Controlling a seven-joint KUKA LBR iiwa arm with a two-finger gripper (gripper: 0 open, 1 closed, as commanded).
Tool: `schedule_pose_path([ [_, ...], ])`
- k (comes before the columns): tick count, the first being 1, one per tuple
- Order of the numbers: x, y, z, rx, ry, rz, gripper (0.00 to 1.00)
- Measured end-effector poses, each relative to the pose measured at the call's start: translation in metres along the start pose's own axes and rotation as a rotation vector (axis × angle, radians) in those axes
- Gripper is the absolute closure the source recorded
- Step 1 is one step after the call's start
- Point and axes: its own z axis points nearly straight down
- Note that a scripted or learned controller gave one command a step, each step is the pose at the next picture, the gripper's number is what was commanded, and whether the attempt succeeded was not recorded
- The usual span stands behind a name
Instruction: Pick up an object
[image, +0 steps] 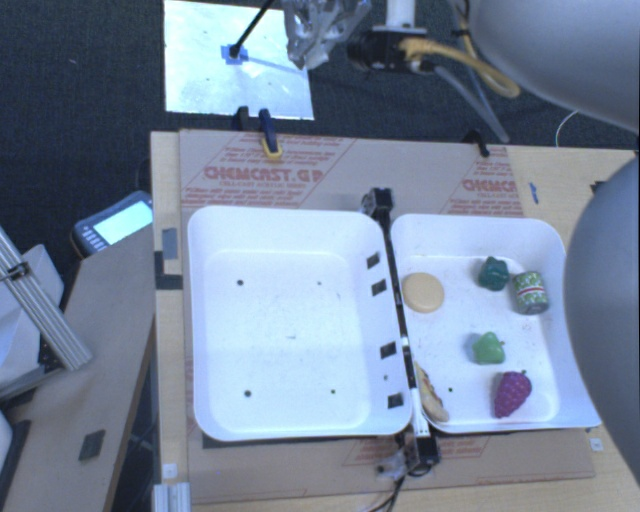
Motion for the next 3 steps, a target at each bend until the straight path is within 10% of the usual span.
schedule_pose_path([
  [1, -0.133, -0.053, -0.002, 0.001, -0.005, 0.020, 1.00],
  [2, -0.048, -0.045, 0.054, 0.006, -0.001, -0.001, 1.00],
  [3, 0.000, -0.054, 0.019, -0.002, 0.001, 0.000, 1.00],
])
